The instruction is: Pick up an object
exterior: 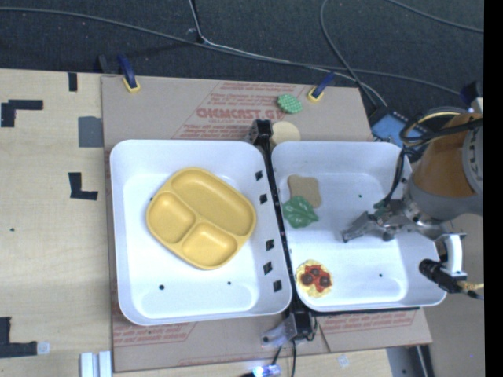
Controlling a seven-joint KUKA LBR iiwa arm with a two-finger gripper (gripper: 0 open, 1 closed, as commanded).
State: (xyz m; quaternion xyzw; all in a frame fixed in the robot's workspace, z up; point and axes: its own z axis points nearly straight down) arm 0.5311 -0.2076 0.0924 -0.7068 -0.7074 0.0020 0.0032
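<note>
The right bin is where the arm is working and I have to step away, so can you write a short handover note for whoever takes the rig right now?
Tool: low inside the right white bin, over bare floor near its middle; nothing shows between its fingers.
Things in that bin, all along its left side: a flat tan toast-shaped piece, a crumpled green leaf-shaped piece just below it, and a small round yellow pizza toy with red topping near the front.
The left white bin holds a yellow three-compartment plastic tray.
Done: nothing picked up yet.
Left: close on one object and lift it.
</note>
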